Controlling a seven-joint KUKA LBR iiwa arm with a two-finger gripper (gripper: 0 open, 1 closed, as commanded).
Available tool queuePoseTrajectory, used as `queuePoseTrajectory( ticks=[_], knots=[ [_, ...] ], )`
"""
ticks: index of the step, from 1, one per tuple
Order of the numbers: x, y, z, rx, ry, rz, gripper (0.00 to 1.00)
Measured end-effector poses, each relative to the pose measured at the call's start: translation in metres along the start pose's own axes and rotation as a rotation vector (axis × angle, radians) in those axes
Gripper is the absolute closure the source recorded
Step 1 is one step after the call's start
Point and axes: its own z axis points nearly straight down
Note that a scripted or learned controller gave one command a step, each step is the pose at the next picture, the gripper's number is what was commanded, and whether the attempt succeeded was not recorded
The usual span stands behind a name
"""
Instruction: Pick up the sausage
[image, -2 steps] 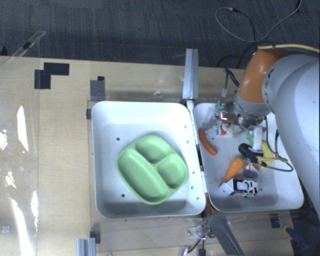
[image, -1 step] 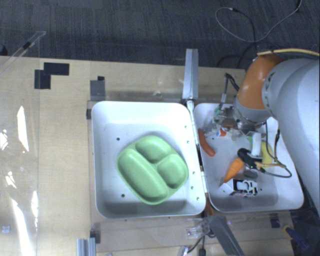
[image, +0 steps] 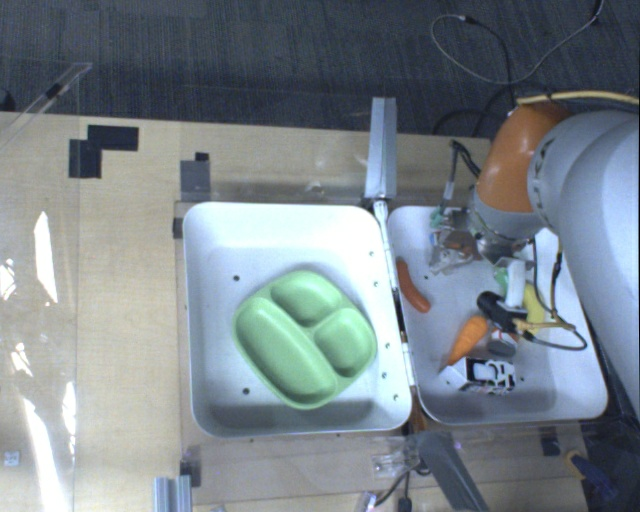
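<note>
Sausage, a short reddish-brown curved piece (image: 411, 287), lies in the right shallow white bin (image: 560, 400), close to that bin's left wall and just beside the metal divider that separates the two bins. It lies free on the bin floor, with nothing touching it. The two-finger gripper (image: 452, 250) hangs over the upper part of the same bin, to the right of the sausage and apart from it; whether it is open or closed I cannot tell, since the dark wrist hardware and cables blur together there. Above it sits the grey arm with its orange band (image: 515, 160), reaching in from the right. Lower in the right bin an orange carrot-shaped toy (image: 466, 340) lies tilted, its tip pointing down and left, and just below it rests a small black-and-white object (image: 490, 374) whose form is unclear. The left shallow white bin (image: 215, 400) holds a green three-compartment plastic tray (image: 303, 338), set at a slant.
</note>
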Motion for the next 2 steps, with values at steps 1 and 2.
queuePoseTrajectory(
  ticks=[1, 2],
  knots=[
    [-0.0313, 0.0387, -0.0145, 0.005, -0.003, -0.096, 1.00],
    [-0.0304, 0.0389, -0.0146, 0.004, -0.002, -0.098, 0.00]
  ],
)
